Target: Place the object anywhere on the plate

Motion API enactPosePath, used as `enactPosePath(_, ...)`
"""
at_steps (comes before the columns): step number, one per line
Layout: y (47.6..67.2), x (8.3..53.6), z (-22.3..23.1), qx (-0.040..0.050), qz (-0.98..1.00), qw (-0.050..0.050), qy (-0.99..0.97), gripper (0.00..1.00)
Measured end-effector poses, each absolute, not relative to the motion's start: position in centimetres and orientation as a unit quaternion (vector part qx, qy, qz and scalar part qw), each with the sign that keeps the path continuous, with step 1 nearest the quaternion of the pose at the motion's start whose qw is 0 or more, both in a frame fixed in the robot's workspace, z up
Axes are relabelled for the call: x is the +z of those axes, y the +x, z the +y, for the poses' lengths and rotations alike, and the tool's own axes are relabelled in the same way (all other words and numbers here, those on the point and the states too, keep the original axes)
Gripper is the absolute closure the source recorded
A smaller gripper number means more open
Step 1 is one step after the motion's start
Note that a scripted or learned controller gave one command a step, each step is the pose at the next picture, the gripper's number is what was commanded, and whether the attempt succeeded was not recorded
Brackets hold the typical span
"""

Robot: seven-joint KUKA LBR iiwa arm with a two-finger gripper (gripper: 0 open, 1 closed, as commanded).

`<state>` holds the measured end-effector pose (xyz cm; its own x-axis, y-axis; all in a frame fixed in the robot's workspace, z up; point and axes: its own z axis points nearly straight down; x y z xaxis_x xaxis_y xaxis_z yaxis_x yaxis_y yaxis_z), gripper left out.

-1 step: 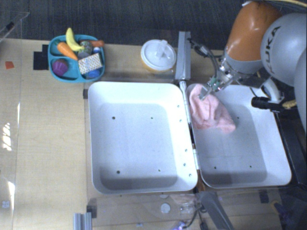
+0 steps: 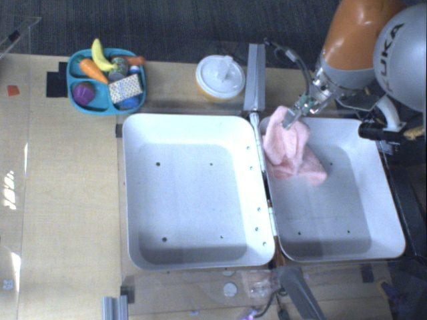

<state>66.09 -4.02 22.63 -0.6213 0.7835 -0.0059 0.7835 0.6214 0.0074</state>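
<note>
Tool [image 2: 291, 119] pinches pink cloth [image 2: 288, 149]; arm [image 2: 400, 45] reads "KUKA".

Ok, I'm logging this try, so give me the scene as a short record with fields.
arm: reaches in from the right
hand: at top of the pink cloth, fingers pinching its upper edge
cloth: hanging bunched over the right bin, near its left wall
left bin: white, shallow
blue tray: toy food, beyond the bins

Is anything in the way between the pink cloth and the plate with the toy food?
The pink cloth hangs from the gripper over the right bin's left edge. Toward the blue plate, the raised divider and the white lidded container lie near the route; toy food already crowds the plate.
</note>
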Motion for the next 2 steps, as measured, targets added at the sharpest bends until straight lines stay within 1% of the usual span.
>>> enactPosePath(1,64.2,21.7,0.6,0.0015,0.969,0.003,0.247,1.00)
enactPosePath(2,62.8,21.3,4.9,0.0013,0.999,0.004,0.050,1.00)
